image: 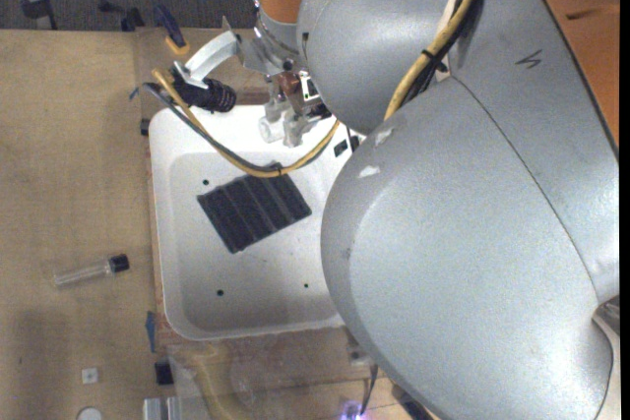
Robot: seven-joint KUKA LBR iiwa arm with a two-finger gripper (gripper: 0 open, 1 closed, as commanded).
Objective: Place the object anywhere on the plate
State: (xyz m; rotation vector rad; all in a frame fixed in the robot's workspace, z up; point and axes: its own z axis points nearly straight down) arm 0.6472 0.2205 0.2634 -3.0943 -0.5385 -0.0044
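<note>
While much of the right side is covered by the grey arm (463, 172), the gripper (279, 128) is seen above the white bin (177, 241), just beyond the dark ribbed plate (254, 210) lying inside it. Nothing is seen between its fingers, whose spread cannot be told.

Big grey arm (463, 182) hogs the right side. Gripper (279, 129) hangs top-center over the white bin (172, 241); dark ribbed plate (254, 210) lies mid-left inside. Clear tube (91, 270) w/ black cap on bench, lower left.
</note>
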